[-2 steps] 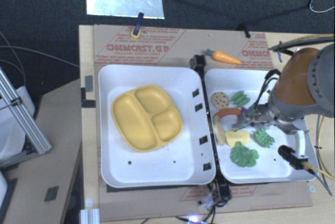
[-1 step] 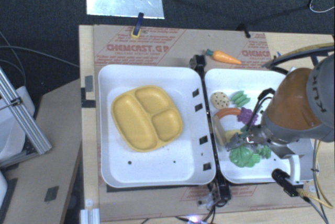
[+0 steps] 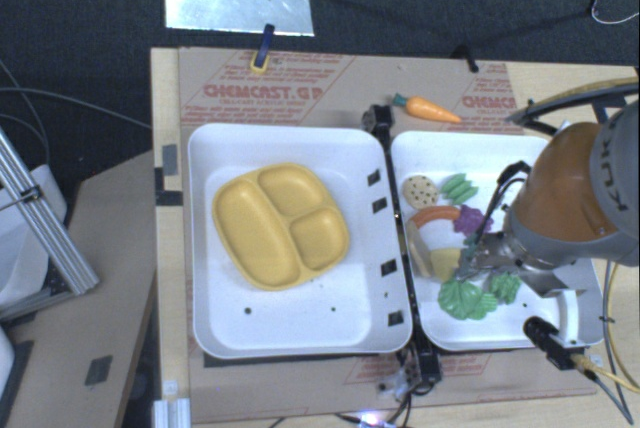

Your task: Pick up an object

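The arm sits low over the right bin (image 3: 500,144), its gripper (image 3: 478,261) down among the toy food at the lower right of the frame; whether the jaws are open or closed I cannot tell. This looks like the reach-and-grasp step. The likeliest target, a knobbly green plastic leafy piece (image 3: 462,298), lies just below the gripper, beside a speckled cookie (image 3: 420,188) and a purple piece (image 3: 468,218). Next the arm needs a clean close, then a straight lift. In the left bin (image 3: 230,326) rests a smooth yellow divided plate (image 3: 280,224); a glossy carrot (image 3: 428,109) lies on the table (image 3: 330,86).
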You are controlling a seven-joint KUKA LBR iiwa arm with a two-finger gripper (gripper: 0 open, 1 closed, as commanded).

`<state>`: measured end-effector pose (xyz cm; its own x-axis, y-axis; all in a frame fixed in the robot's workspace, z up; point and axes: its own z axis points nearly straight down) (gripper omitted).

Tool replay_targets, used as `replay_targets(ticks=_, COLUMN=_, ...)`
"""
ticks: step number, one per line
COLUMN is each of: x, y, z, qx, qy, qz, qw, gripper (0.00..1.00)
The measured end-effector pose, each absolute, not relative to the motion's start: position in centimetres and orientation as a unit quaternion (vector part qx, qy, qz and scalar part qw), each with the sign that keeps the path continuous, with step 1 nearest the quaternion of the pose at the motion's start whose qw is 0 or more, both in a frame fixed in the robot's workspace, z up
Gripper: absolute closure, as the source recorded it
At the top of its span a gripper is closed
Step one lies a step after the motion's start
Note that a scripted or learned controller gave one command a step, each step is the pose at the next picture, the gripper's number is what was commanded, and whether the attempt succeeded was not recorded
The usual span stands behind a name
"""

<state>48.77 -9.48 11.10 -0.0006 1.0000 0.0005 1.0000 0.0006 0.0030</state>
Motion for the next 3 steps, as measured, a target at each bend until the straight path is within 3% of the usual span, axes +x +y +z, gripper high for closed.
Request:
replay_targets(ticks=1, x=49.3, y=1.5, z=18.8, qx=0.702, qy=0.713, qz=0.0053, qw=0.001, gripper=1.0)
replay_targets(ticks=2, x=48.8, y=-1.8, z=27.8, qx=0.706, qy=0.708, qz=0.0039, qw=0.005, gripper=1.0)
replay_targets(ticks=3, x=48.5, y=5.9, z=19.9, qx=0.703, qy=0.711, qz=-0.0012, qw=-0.003, gripper=1.0)
